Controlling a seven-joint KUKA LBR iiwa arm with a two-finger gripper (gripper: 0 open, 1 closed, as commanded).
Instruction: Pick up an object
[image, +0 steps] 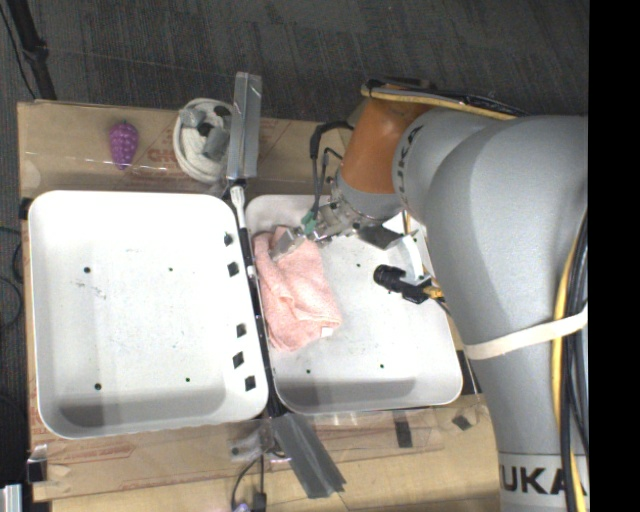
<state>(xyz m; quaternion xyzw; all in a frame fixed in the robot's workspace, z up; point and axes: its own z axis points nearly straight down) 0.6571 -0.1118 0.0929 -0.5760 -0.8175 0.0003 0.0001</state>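
Pink cloth (300, 295), crumpled, lies in the right bin (372, 392) against its left wall, running from the far left corner toward the middle of that wall. It is the one loose thing we see in either bin, so we take it as the object to pick. The left bin (130, 300) shows bare white floor. The gripper (295, 236) sits low at the far end of the cloth, at or just over its top edge, and the grey arm (500, 230) reaches in across the bin's far right corner. From this slant we cannot tell whether the gripper is open or closed, nor whether any fabric is caught in it. We judge the step to be the grasp itself: contact with the cloth, lift not yet made. The next move calls for a firm pinch on a fold, then a straight rise clear of the dividing wall; soft fabric may slip or trail. On the bench (70, 130) beyond the left bin lie a purple object (123, 143) and a white coil (203, 140), both outside the bins.
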